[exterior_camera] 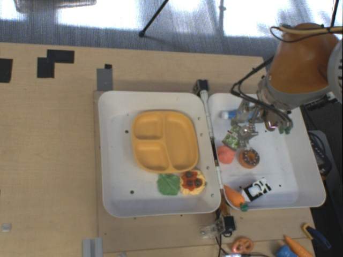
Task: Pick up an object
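- On the bench [48, 143], the broad tan surface under everything, two shallow white bins sit side by side so that objects can be moved across the shared wall; black tape marks lie at its far left corner.
- Left bin [115, 197]: the larger-looking tray, holding a yellow three-compartment plate [163, 141] near its centre, probably a drop-off surface, with a green leaf toy [168, 184] and a small pizza-like toy [192, 181] just beside the plate's near edge.
- Right bin [300, 181]: my working side, where the candidate objects are scattered loosely, apart enough for a two-finger pick.
- My arm, orange band uppermost, reaches in from the right and hangs over the far part of the right bin.
- My pincer [247, 128]: pointed down just above a green-and-white packet [232, 139]; whether it is released or clenched I cannot tell, as the metal parts blur together, and nothing is visibly gripped.
- Task objects, none lifted: the packet nearest my pincer, likely my target; a pink ball-like toy [226, 155]; a brown ring-shaped doughnut toy [249, 158]; a carrot toy [235, 196] at the near wall; a black-and-white block [256, 189]; a blue-capped item [229, 114] at the far side.
- Writing: the packet and the block carry markings, too small to read.
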Robot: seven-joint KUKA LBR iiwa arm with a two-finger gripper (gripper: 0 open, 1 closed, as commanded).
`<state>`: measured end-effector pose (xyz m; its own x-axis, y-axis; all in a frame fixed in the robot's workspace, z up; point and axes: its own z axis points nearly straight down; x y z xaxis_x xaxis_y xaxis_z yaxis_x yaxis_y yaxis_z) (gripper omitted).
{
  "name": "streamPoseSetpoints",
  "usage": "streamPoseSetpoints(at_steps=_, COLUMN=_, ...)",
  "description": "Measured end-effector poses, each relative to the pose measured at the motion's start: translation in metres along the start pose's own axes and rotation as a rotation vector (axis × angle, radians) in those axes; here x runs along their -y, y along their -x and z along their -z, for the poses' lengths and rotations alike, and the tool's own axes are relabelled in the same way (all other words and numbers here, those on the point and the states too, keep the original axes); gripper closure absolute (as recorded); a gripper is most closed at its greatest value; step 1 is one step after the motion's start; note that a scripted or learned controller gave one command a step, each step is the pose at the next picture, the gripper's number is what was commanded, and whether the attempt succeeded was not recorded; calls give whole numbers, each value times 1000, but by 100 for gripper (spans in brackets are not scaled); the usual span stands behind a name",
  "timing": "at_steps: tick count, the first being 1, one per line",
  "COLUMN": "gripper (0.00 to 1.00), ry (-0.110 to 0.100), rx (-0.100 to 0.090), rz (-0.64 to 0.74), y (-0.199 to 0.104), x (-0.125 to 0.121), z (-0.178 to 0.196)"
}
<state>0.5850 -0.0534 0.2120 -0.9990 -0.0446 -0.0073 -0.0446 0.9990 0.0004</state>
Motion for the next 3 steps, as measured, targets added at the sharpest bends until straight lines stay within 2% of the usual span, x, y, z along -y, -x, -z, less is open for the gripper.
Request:
streamPoseSetpoints(at_steps=1, gripper=100, ry=2, rx=-1, rz=594, y=3, x=-29, z=-11)
streamPoseSetpoints(at_steps=2, gripper=100, ry=1, rx=-1, rz=817, y=-54, x=-47, z=26)
streamPoseSetpoints(at_steps=3, gripper=100, ry=2, rx=-3, rz=1001, y=-46, x=35, z=-10)
